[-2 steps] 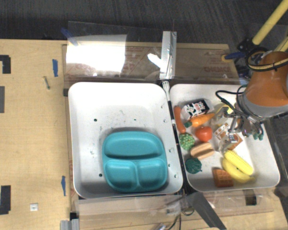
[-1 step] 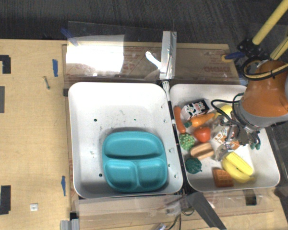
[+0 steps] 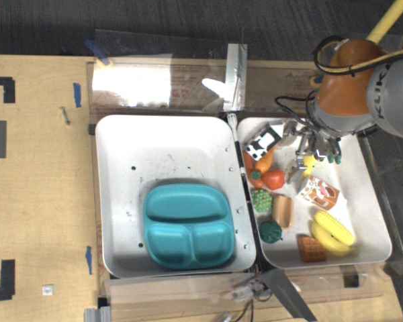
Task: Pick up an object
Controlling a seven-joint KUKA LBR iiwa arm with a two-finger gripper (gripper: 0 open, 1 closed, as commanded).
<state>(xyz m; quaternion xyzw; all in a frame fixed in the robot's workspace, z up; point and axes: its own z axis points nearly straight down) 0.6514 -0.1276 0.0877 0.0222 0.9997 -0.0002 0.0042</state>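
Hovering fingers (image 3: 307,158) — above toy food (image 3: 282,210)

- Black-and-white checkered block (image 3: 262,143): far left corner of the right bin, tilted.
- Carrot (image 3: 263,162): orange, just below the block.
- Tomato (image 3: 273,179): red, round, near the bin's left wall.
- Green grapes (image 3: 260,200): beside the left wall.
- Hot dog (image 3: 283,210): upright along the bin, centre.
- Dark green vegetable (image 3: 270,231): near left.
- Small carton (image 3: 319,193): white and orange, lying flat.
- Banana (image 3: 332,231): yellow, near right.
- Brown waffle-like piece (image 3: 311,248): near edge.
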